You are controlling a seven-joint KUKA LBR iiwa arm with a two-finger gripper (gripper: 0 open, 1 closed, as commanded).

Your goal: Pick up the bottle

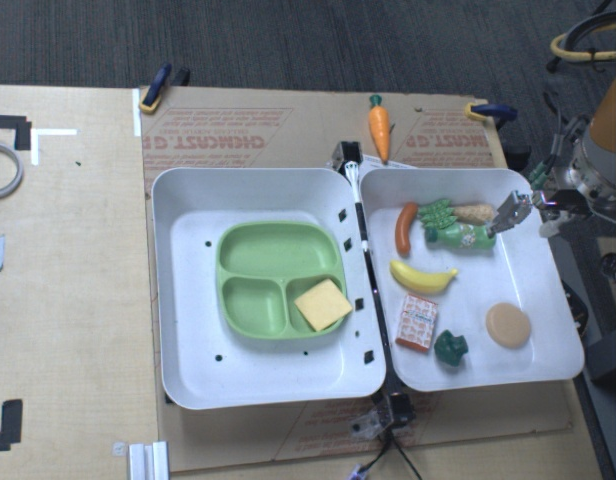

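Note:
The green bottle (pixel 454 233) lies on its side in the upper middle of the right bin (pixel 548 268), next to a beige oblong piece (pixel 475 211). My gripper (pixel 510 213) reaches in from the right and hangs just beyond the bottle's right end, close above the bin floor. Nothing shows held in it. The arm's wrist sits over the bin's right rim.
The right bin also holds a red sausage (pixel 405 228), a banana (pixel 422 277), a small carton (pixel 417 323), a dark green piece (pixel 450 348) and a tan disc (pixel 508 325). The left bin (pixel 178 298) holds a green divided tray (pixel 278 278) with a yellow block (pixel 322 304). A carrot (pixel 379 126) lies behind the bins.

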